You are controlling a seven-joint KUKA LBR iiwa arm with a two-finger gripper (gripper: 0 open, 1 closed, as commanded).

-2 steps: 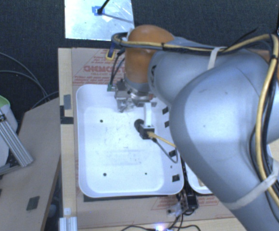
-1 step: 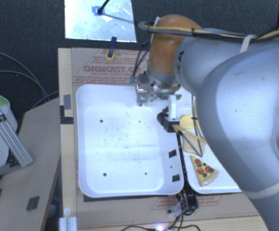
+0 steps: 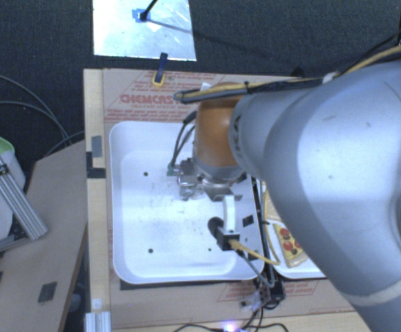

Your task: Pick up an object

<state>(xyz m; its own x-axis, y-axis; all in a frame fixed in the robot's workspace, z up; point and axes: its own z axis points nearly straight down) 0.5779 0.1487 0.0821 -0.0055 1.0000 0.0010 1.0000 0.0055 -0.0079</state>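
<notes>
camera view: the grey arm (image 3: 325, 164) enters from the right and covers much of the right half of the scene. its orange band (image 3: 214, 133) sits directly above the wrist. the claw (image 3: 189, 185) points down over the left bin (image 3: 135, 213), in that bin's upper right area, close to the bin floor. from this angle the wrist hides the tip of the claw, so it cannot be told whether the claw is spread or pressed together. nothing can be seen gripped in it.

a few small dark specks (image 3: 146, 175) lie scattered on the white floor of the left bin.

the right bin (image 3: 304, 272) is largely covered by the arm. a flat tan piece with red spots (image 3: 289, 244) lies in its visible near left part, just beside the bin's left wall and well apart from the claw.

both bins rest on a cardboard sheet (image 3: 142, 97) with red printing, which lies on the desk. a shiny square sheet (image 3: 145, 19) lies beyond the cardboard. an aluminium rail (image 3: 10, 189) runs at a slant at the left edge.
</notes>
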